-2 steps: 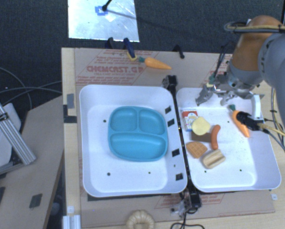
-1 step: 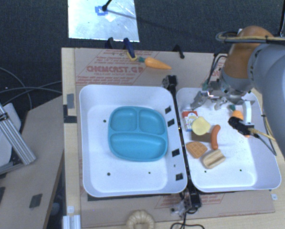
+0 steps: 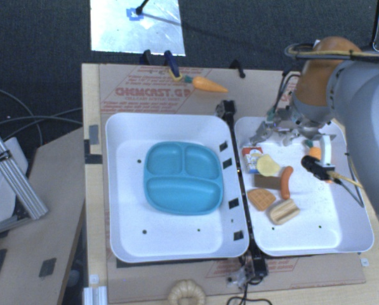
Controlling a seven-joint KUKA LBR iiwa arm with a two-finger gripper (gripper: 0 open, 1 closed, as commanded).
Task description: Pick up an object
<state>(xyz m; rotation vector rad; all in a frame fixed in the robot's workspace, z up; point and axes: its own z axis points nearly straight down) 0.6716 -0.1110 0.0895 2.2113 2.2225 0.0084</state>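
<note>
Hovering at the right bin's [image 3: 351, 230] far edge, the gripper [image 3: 273, 130] is seen; finger state cannot be told.

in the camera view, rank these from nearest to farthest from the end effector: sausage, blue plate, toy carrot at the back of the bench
From the end effector, hanging over the right bin's back part:
1. Sausage, in the right bin, just in front of it.
2. Toy carrot, on the cardboard behind the bins, off to its left.
3. Blue plate, in the middle of the left bin.
</note>
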